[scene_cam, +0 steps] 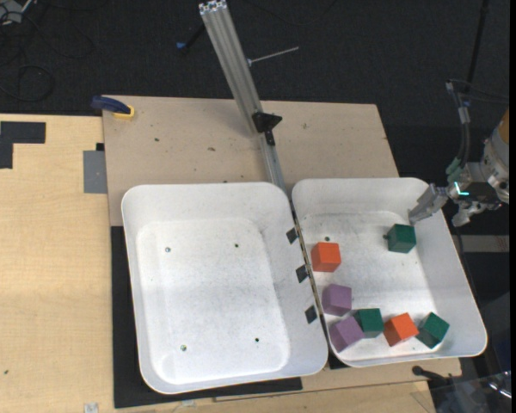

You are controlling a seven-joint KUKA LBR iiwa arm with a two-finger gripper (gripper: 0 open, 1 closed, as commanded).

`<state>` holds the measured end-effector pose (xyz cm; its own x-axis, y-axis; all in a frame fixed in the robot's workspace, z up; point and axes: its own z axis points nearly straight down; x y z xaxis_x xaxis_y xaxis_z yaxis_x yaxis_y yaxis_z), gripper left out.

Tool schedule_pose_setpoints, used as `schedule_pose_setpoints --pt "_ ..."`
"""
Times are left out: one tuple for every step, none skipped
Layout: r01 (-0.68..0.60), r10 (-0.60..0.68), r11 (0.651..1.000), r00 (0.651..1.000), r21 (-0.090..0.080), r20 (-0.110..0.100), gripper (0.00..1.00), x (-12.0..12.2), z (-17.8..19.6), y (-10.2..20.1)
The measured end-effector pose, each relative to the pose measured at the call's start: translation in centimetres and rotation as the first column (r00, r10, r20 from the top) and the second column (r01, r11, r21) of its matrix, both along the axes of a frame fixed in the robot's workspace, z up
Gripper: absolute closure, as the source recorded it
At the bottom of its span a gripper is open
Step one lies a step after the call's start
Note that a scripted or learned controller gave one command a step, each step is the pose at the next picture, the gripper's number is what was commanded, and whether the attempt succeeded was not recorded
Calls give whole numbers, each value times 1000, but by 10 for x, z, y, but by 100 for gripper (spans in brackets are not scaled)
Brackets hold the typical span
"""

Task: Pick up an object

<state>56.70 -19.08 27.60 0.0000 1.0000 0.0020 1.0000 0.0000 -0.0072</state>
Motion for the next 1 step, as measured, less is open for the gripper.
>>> schedule_pose_setpoints --pt "-1 1 1000 1000 -1 4 0 1 2 0"
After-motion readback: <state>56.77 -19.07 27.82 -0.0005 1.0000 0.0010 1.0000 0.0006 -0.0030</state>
